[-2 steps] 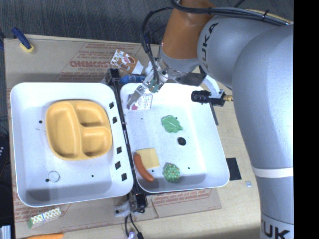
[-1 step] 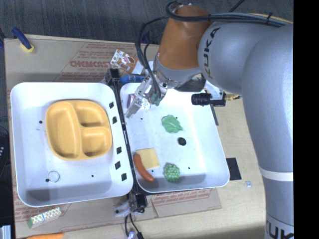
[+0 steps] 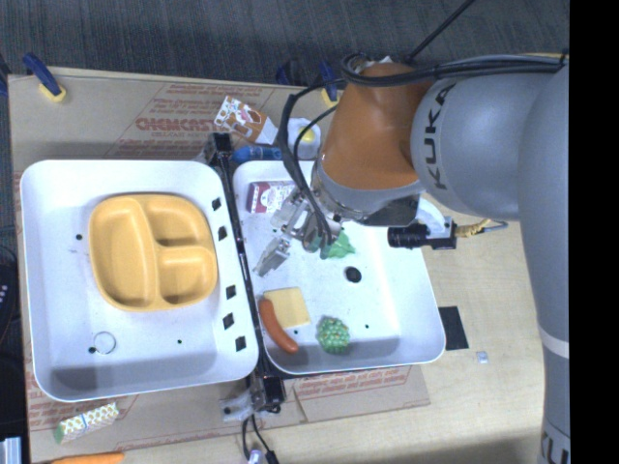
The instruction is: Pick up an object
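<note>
Starting nearest: hot dog (image 3: 279, 329), cheese slice (image 3: 287, 307) and green ball (image 3: 334, 334) crowd the right bin's (image 3: 416, 288) front edge. Further in, the gripper (image 3: 274, 256) hangs over bare floor, jaws narrowly parted, empty, probably descending toward the cheese.

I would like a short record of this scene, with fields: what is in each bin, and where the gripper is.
left bin: one yellow divided tray
right bin: yellow cheese slice, orange-red sausage, green bumpy ball, green leafy piece, small packet with dark red print
gripper: over the right bin, near its left wall, above the cheese slice
grasp: nothing visible between the fingers
arm: enters from the view's right
</note>
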You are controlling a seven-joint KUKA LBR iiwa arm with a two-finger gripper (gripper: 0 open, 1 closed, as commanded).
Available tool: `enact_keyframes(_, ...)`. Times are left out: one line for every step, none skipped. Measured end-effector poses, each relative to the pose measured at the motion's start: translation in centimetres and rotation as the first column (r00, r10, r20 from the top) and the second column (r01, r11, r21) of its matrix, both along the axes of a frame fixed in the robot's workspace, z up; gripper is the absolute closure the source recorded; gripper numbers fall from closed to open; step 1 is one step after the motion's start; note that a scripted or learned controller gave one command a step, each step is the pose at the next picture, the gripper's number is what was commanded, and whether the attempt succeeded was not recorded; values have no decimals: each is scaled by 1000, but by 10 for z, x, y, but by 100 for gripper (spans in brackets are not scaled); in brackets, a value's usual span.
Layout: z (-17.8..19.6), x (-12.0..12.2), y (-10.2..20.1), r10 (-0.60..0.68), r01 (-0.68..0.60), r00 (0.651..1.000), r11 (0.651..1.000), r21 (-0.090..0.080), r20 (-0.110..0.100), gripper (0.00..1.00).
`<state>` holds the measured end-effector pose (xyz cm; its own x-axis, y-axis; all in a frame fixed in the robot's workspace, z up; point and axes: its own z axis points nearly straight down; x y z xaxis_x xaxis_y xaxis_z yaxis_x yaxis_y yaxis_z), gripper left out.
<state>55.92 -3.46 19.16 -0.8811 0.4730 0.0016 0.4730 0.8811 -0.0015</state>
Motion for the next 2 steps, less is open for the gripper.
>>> enact_keyframes(-62, 2, -58, 263, -263, 965, 965, 1, -2, 0)
enact_keyframes(-100, 58, -64, 222, -222, 975, 975, 0, 1, 0)
